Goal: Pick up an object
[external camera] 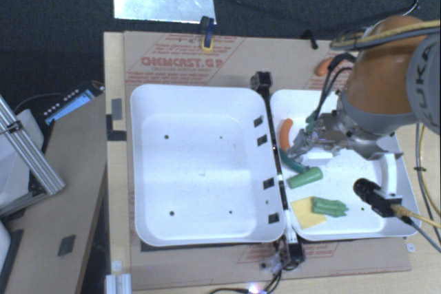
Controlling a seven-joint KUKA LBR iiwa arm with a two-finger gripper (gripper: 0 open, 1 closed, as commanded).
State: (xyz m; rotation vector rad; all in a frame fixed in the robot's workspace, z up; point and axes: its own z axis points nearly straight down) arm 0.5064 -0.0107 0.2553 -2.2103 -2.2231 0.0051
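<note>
gripper (301, 146) at 9 o'clock side of right bin (393, 227), can't tell its state. green cylinder (304, 177) just below: prob light, stiff, smooth; grab mid-body across width.

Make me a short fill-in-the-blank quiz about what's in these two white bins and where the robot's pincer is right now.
1. The pincer is low over the ____ bin.
2. The yellow flat piece lies beside the green toy near that bin's ____ edge.
3. The orange piece lies close to the ____ between the bins.
4. The green cylinder lies ____ the yellow flat piece in the picture.

Missing words: right; front; divider; above
</note>
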